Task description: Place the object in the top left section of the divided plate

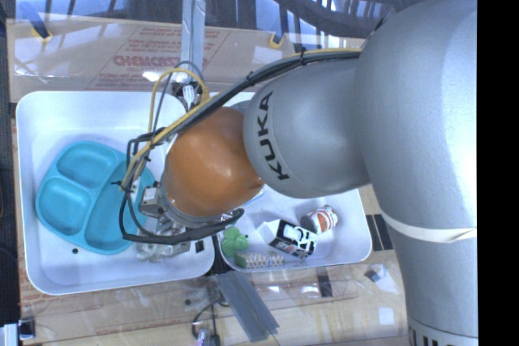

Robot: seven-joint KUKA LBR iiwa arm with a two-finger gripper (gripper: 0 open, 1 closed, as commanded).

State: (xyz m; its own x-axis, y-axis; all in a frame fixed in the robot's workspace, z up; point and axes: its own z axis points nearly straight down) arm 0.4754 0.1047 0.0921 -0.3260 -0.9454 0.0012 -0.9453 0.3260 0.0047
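1. The grey KUKA arm (340,126) reaches in from the right and covers much of both bins, its orange band (212,166) hanging above the seam where the two bins meet.
2. The gripper (166,243) sits below the orange band at the near right corner of the left bin (49,271); only part of its metal body is visible under the wrist, so whether it is apart or together cannot be told, nor whether anything is in it.
3. Black and yellow cables (154,134) loop from the arm down around the wrist, over the left bin.
4. The blue divided plate (73,194) lies flat in the left bin, on its left half, with its right edge running under the wrist and cables.
5. The plate's visible sections look bare, including the far left one (91,160).
6. The right bin (353,243) is mostly hidden by the arm; its near strip holds several small things.
7. A green object (235,241) lies at the near left of the right bin, just beside the wrist.
8. A black and white packet (293,237) lies to its right, and a red and white object (322,219) lies further right, near the packet.
9. A pale ridged item (261,260) rests near the bin's near rim, between the green object and the packet.
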